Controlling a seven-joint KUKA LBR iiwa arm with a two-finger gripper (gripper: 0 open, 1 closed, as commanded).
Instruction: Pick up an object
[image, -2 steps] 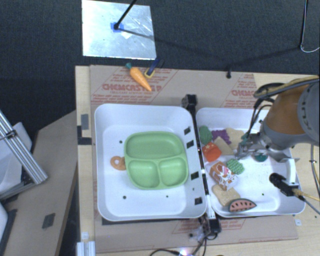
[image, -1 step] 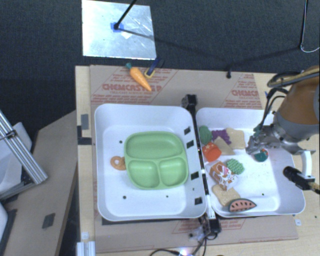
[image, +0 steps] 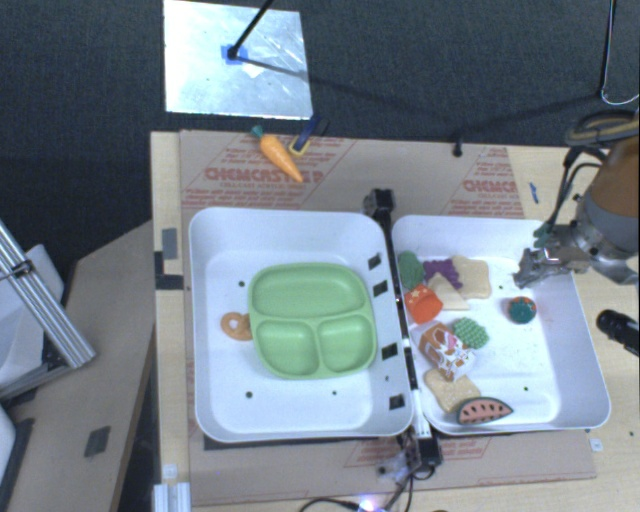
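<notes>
Claw hanging over the right bin, just up from the teal ball

Honestly can't tell how far it's open from up here, and nothing shows between its tips. Left of the ball sits the toy pile: broccoli, orange block, purple piece, watermelon slice. Further left, the other bin has a green divided plate and a pretzel.

One fixed camera sits above the bench and looks down at a slant, far enough back to take in both white bins: the left bin and the right bin. The arm enters from the frame's right edge. Dark floor fills the far top of the view.
</notes>
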